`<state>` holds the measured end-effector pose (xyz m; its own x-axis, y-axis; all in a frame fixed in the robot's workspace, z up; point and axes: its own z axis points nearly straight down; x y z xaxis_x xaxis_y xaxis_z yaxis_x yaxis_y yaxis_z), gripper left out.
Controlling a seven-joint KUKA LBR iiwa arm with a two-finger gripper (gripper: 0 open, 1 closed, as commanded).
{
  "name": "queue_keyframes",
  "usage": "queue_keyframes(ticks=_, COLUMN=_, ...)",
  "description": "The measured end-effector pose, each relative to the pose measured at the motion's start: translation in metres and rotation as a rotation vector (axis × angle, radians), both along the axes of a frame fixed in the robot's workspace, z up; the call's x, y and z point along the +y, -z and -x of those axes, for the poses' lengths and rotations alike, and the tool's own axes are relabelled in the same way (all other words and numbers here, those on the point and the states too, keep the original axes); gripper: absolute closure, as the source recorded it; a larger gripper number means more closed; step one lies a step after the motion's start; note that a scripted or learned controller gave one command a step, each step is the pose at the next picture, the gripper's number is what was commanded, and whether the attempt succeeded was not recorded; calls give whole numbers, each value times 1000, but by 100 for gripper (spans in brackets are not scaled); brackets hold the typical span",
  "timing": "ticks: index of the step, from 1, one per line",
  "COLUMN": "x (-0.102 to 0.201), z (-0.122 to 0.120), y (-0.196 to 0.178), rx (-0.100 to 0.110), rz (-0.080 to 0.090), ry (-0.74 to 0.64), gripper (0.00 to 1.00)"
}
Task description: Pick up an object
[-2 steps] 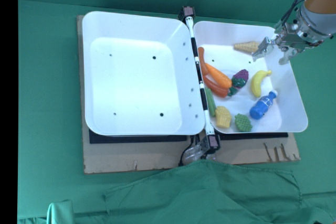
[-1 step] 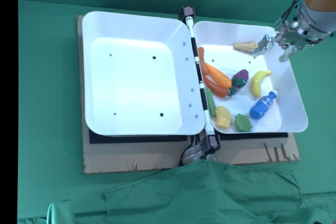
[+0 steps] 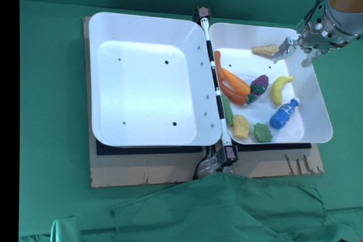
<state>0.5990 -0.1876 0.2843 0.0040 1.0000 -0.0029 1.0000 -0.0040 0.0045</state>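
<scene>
The right bin (image 3: 317, 110) holds several toy foods. A tan waffle cone (image 3: 265, 51) lies at the back, and a yellow banana (image 3: 281, 89) and a blue bottle (image 3: 283, 114) lie to the right. Orange carrots (image 3: 232, 85), a purple grape bunch (image 3: 259, 85), a yellow corn piece (image 3: 241, 126), a green knobbly piece (image 3: 262, 132) and a green pod (image 3: 227, 110) lie nearer the divider. My gripper (image 3: 296, 54) hangs over the bin's back right corner, just right of the cone. It is open, with nothing between its fingers.
The left bin (image 3: 102, 37) lies beside the right one, with a black-and-white divider rail (image 3: 212, 82) between them. Both rest on cardboard (image 3: 142, 175) over green cloth. A fold of loose cloth (image 3: 227, 207) lies in front.
</scene>
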Motion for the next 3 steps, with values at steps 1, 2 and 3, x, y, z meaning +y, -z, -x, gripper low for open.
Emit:
queue_keyframes(ticks=1, x=36, z=-36, y=83, rx=6, rz=-3, ry=-4, gripper=0)
queue_keyframes(ticks=2, x=-1, z=-41, y=76, rx=-3, rz=1, ry=1, gripper=0)
queue_keyframes(ticks=3, x=-1, z=-42, y=62, rx=-9, rz=4, ry=3, gripper=100)
